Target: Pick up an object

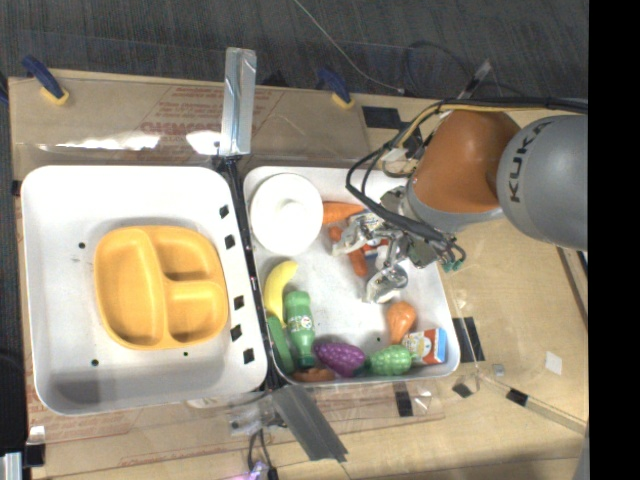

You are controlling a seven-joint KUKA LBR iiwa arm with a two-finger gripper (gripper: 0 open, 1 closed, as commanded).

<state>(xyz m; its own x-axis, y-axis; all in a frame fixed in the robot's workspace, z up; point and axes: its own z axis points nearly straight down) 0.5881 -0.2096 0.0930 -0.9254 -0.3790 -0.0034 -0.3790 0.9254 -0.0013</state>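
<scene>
Overhead view of the two bins: the left bin (pixel 40 268) holds a yellow divided plate (pixel 160 286), and the right bin (pixel 450 328) holds a white bowl (pixel 287 213), a banana (pixel 278 286), a green bottle (pixel 298 318), purple grapes (pixel 341 356) and a carrot (pixel 400 318). The gripper (pixel 378 256) hangs low over the right bin's upper middle, among an orange item (pixel 340 212) and the bin floor. How far its fingers stand apart, and whether they hold anything, cannot be told.

Seen from one fixed camera above the bench (pixel 520 408), looking down at a slant. Both white bins in frame: left bin (pixel 40 268), right bin (pixel 440 298). Moderately near. Arm (pixel 545 178) entering from the right edge.
</scene>
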